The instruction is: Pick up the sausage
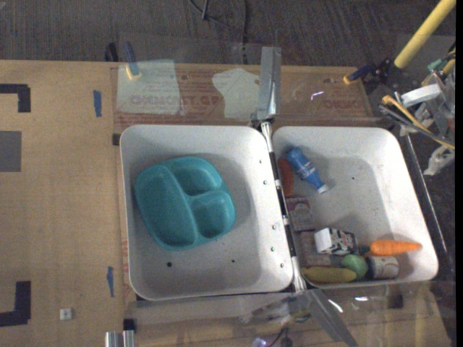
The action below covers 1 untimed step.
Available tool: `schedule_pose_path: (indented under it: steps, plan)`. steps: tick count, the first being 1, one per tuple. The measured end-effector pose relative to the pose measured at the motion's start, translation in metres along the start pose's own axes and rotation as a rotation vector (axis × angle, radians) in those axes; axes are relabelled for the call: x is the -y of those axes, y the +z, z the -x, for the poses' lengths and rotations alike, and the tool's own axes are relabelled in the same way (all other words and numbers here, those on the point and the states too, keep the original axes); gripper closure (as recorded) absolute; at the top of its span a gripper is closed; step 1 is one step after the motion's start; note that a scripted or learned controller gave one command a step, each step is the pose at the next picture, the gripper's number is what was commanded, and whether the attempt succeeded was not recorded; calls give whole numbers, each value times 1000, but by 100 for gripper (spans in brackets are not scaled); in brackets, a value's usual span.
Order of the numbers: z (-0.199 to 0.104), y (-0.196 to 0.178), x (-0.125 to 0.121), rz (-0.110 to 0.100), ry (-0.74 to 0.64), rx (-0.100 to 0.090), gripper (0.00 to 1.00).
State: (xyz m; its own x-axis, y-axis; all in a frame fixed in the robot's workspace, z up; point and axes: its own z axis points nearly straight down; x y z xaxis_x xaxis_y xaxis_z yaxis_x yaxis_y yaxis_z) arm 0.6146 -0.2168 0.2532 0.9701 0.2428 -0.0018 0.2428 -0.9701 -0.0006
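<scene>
Where the bins (340, 129) meet, the sausage (286, 177) lies; end effector's opening cannot be told.

One fixed camera above my bench, looking down at a slant.

I watch from overhead, high enough that both white bins fit whole in view, the left bin (145, 266) near the middle and the right bin (383, 194) beside it toward the right. The lens tilts away from me, so the bins' near rims sit low in view and the dark carpeted floor (87, 13) shows along the top, beyond the bench's far edge. The brown bench top (58, 194) spreads wide to the left of the bins, with black corner marks on it. I have this single view, so nothing overlaps with another.
</scene>
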Motion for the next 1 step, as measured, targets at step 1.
schedule_pose_path:
  steps: [1]
  plan:
    - [0, 0, 1, -1, 0, 0, 0]
